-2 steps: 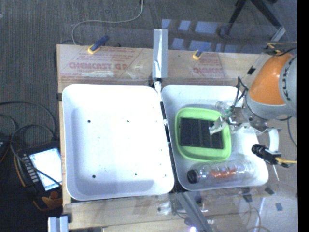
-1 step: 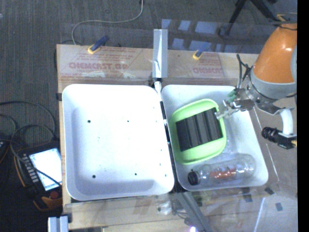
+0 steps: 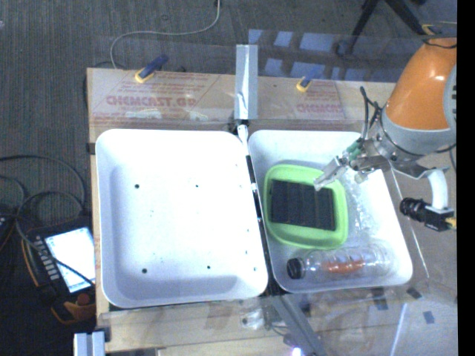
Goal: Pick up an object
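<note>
Clear bottle (image 3: pixel 338 263), contents indistinct

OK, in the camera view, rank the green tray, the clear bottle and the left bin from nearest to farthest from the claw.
1. Green tray, right bin, just under the claw.
2. Clear bottle, right bin's front edge.
3. Left bin, far side of the divider.

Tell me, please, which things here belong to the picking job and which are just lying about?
Job:
gripper, over the right bin
green tray with a dark insert
clear plastic bottle, lying on its side

Lying about:
left bin
clamps
handheld screen
cable
</note>
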Tool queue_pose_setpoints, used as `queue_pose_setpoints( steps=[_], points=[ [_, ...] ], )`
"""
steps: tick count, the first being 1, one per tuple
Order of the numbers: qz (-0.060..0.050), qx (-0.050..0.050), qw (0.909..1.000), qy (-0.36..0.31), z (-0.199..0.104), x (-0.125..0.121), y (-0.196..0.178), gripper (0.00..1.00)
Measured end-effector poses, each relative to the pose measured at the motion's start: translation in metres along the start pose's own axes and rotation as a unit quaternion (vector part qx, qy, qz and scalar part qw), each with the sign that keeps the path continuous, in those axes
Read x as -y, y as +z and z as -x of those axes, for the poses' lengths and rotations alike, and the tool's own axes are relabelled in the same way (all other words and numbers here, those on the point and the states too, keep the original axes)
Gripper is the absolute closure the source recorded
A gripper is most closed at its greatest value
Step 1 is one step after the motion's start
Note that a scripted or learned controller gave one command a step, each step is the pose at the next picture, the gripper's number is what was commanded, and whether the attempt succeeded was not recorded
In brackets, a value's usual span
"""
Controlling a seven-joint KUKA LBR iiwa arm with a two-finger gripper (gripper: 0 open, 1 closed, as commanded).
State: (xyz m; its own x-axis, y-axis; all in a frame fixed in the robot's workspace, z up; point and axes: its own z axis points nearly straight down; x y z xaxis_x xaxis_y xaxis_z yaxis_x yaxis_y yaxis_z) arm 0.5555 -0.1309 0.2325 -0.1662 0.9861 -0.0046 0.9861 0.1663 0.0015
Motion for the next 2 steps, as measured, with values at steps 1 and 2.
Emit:
queue_pose_setpoints(
  steps=[1,2],
  points=[
    [0.011,-0.004,0.9911,0.133,0.0437,-0.0236,0.1274,0.0],
    [0.01,-0.005,0.9908,0.135,0.0452,-0.0228,0.1181,1.0]
  ],
)
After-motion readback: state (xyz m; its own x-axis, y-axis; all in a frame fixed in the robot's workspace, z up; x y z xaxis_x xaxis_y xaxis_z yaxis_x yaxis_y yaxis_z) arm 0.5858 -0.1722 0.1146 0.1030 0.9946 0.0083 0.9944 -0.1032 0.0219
